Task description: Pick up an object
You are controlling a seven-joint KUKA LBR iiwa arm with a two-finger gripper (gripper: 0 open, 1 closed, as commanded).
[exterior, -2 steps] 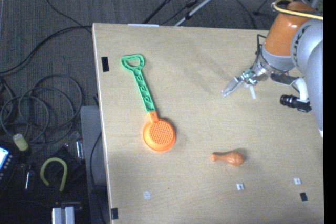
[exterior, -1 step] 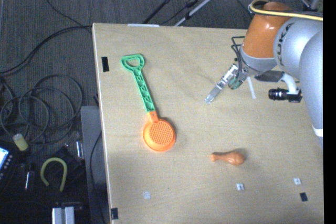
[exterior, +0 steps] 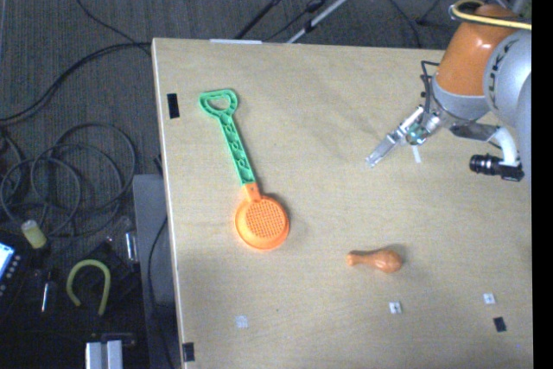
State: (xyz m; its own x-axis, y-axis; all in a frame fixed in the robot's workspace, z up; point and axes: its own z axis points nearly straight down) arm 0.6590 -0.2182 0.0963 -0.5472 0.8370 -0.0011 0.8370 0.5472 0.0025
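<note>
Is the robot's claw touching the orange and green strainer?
No, the gripper hangs well to the right of the strainer, with bare bench between them.

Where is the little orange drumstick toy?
In the camera view, the orange drumstick toy lies low on the bench, right of the orange-headed strainer and below the end effector.

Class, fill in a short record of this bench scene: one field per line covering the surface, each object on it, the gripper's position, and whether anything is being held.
surface: tan bench top
object 1: strainer toy, green handle and orange round head, lying flat at left
object 2: small orange drumstick-shaped piece, lying lower centre
gripper: at right, above the bare surface, apart from both objects
held: nothing visible between its fingers
task state: no object picked up yet
</note>
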